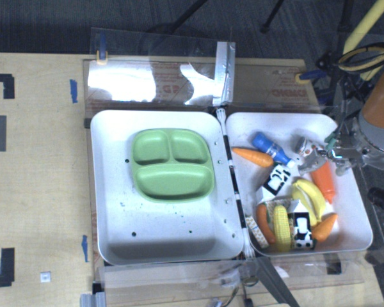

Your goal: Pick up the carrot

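Note:
An orange carrot [253, 157] lies in the upper left of the right bin [365, 235], its tip pointing left toward the divider. Just right of it is a blue bottle [270, 147]. My gripper [313, 153] reaches in from the right and hangs low over the bin's upper right part, roughly a hand's width to the right of that carrot. Directly below the gripper lies another orange, carrot-like piece [325, 183], partly covered by the gripper's metal parts. I see nothing clearly held.
The right bin also holds a yellow banana [310, 197], a corn cob [280, 226], black-and-white blocks [278, 179], and more orange pieces [326, 226] near the front. The left bin [109, 190] carries a green divided plate [173, 162]. A clear panel [153, 75] stands behind the bins.

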{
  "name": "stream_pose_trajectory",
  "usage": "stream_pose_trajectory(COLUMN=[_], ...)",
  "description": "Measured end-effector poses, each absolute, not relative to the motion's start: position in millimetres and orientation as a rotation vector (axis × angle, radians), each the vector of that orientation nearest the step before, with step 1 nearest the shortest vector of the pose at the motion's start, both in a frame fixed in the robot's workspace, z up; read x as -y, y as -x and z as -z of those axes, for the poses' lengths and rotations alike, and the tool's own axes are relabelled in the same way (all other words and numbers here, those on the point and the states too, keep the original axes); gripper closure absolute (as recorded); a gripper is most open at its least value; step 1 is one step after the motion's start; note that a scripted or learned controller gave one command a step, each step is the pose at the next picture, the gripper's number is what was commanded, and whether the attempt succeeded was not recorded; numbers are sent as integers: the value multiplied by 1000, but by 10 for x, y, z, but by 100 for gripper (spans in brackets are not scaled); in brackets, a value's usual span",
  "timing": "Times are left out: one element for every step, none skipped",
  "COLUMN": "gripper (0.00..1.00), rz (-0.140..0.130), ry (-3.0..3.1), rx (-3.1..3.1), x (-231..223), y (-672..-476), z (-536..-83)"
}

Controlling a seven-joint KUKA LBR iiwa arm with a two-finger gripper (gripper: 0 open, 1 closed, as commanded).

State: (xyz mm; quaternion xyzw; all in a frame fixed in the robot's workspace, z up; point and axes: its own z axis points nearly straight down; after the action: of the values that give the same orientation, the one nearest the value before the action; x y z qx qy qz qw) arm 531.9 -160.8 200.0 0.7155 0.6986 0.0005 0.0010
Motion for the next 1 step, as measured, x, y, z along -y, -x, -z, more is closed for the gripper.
stream_pose_trajectory(gripper=[0], rz=[-2], ry=[-1961], rx=[-2449], x=[1199], y=[-5965], z=[-1787])
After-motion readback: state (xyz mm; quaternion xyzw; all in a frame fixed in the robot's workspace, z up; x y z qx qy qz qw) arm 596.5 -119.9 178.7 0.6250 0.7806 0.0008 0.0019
